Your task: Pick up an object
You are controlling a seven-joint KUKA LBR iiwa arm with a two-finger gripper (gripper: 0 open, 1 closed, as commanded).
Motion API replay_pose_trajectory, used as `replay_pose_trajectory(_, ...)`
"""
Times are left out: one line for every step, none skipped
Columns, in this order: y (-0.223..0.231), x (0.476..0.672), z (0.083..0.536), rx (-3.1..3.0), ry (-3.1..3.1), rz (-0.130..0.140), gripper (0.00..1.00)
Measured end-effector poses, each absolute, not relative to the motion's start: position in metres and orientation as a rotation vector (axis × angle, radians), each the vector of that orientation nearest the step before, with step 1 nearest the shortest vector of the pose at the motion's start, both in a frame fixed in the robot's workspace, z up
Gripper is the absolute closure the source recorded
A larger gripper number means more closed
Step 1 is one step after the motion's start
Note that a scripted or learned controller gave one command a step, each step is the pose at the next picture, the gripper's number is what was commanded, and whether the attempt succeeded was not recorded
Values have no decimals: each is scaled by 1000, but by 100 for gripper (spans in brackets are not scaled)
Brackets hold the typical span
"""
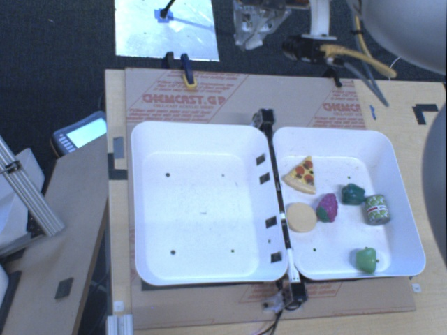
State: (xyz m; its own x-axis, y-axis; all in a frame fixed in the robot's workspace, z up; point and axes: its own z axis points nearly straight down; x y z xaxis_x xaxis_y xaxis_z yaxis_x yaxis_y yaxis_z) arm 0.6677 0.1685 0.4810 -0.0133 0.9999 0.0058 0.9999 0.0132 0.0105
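1. Up at the far edge of the scene, the gripper (253, 25) is hanging well above the worktop (209, 93), beyond the back rims of both bins; I cannot tell how it is set, and nothing is showing in its hold.
2. All the toys are sitting in the right bin (401, 187), well apart from the gripper and nearer to me than it.
3. A pizza slice (302, 175) is lying flat near the divider, its long axis running front to back, crust toward the near side and tip pointing away.
4. Just in front of it a round tan biscuit (302, 217) is touching a purple grape bunch (327, 207).
5. Further right, a dark green vegetable (353, 193) is sitting beside a small can (377, 209), which is lying tilted.
6. A green pepper (366, 259) is resting alone near the front right corner.
7. The left bin (140, 187) is standing beside it, the rims touching.
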Motion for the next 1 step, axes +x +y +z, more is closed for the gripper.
replay_pose_trajectory(239, 667, 379, 2214, 2237, -7, 100)
